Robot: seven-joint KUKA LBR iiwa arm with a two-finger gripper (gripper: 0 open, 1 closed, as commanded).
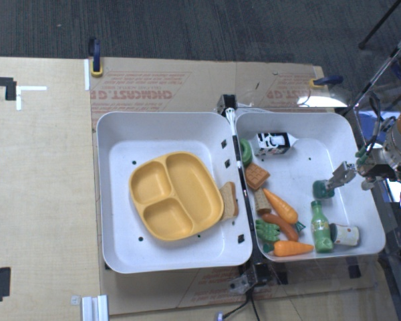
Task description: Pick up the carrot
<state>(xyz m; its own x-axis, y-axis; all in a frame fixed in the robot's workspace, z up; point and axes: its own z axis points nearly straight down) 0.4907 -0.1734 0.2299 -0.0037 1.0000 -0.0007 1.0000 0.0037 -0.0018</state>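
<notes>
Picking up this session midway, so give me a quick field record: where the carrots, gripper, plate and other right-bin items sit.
carrots: one carrot lying diagonally mid right bin; a second carrot lying near its front wall
gripper: gripper low in the right bin's right half, beside a small teal object, apart from both carrots
plate: yellow divided plate in left bin
other right-bin items: green bottle, waffle, black-and-white carton
task status: no carrot lifted

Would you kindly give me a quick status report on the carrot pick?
Hand low in right bin, holding nothing visible. Carrot lies left of it, untouched. Green bottle nearby.
</notes>
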